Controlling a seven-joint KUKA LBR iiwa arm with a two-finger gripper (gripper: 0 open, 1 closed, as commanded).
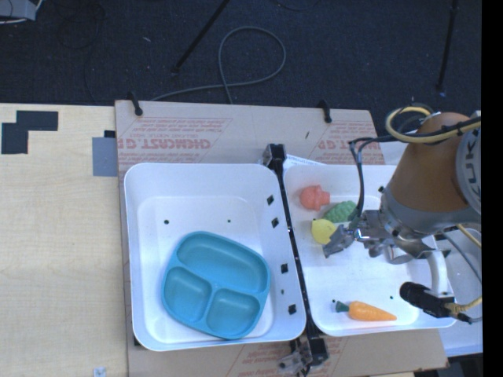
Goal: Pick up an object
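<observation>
The two-finger gripper (339,242) reaches in from the right, low over the right-hand shallow white plastic bin (369,289). Its dark metal fingers (338,246) lie just beside a small yellow rounded toy (322,230), touching or nearly touching its lower right edge; whether they are spread or pressed together cannot be told from this slant, and nothing is clearly seen between them. The grey arm with its broad orange band (431,171) covers the bin's right part.

Nearest the camera in that bin lies an orange plastic carrot with a green tip (368,312), flat on the floor near the front wall. Just behind the yellow toy sits a green ridged toy (342,210), and further back a pinkish-red lumpy toy (313,197).

The left-hand shallow white bin (149,210) holds a light blue plastic plate with three compartments (215,284), lying toward its front. A black divider strip with clips (284,242) runs between the two bins.

Both bins rest on a brown cardboard sheet (196,136) printed with red lettering, seen upside down and too faint to read surely. To the left is a pale wooden benchtop (55,250) bearing dark blocky marks (31,128). Beyond, dark carpet (354,38) carries loose cables (251,49).
</observation>
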